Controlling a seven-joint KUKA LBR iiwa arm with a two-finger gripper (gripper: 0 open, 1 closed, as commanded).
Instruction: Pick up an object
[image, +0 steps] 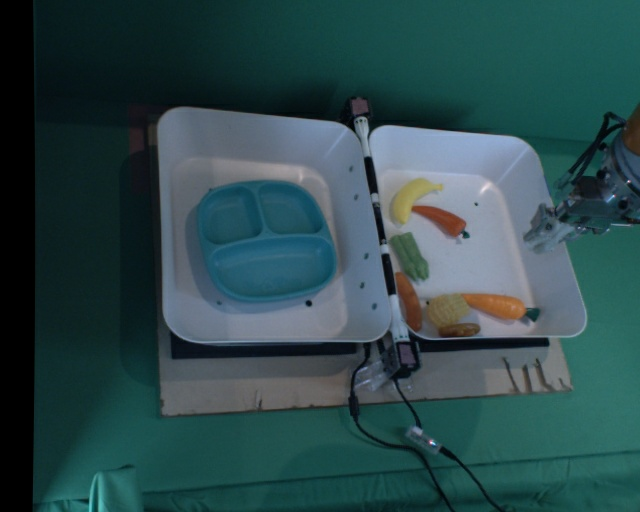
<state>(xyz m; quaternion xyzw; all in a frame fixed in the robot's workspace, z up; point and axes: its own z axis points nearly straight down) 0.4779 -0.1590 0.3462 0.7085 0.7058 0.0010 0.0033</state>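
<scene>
The right bin (500, 150) holds toy foods. A yellow banana (413, 197) lies near its top left, with a red-orange pepper (441, 219) just below it. A green vegetable (409, 255) sits lower, against the bin's left side. Along the front lie an orange sausage-like piece (407, 299), a yellow corn piece (447, 309), a small brown piece (459, 329) and an orange carrot (496, 305). My gripper (544, 229) hangs over the bin's right rim, to the right of all the foods, with nothing visible between its fingers.
The left bin (190, 140) holds a teal divided plate (265, 241). A divider bar (376, 215) runs between the bins. Cables (420, 437) trail over the green cloth in front of the bench board (300, 385).
</scene>
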